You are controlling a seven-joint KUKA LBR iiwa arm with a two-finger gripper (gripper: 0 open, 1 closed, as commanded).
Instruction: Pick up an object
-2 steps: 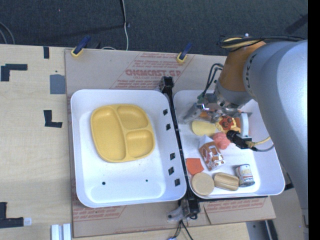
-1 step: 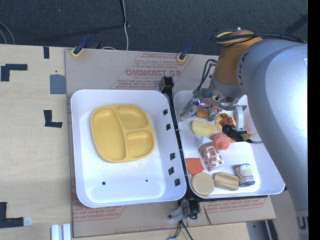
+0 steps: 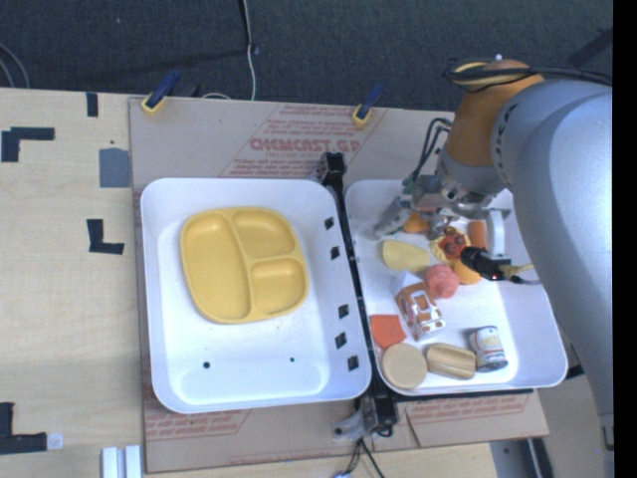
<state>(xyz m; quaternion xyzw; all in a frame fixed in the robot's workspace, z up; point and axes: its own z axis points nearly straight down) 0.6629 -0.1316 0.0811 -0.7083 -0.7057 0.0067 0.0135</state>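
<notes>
My gripper hangs low over the far part of the right bin, below the arm's orange band. Just in front of it lie a pale yellow wedge, a red and orange toy and a pink ball. Nearer the front are a white and orange patterned box, an orange square, a tan round disc, a tan bun and a small tin can. The wrist hides what is right under the gripper.
The left bin holds a yellow divided plate. A black divider with clips runs between the bins. The grey arm body covers the right bin's right side. A cable hangs at the back.
</notes>
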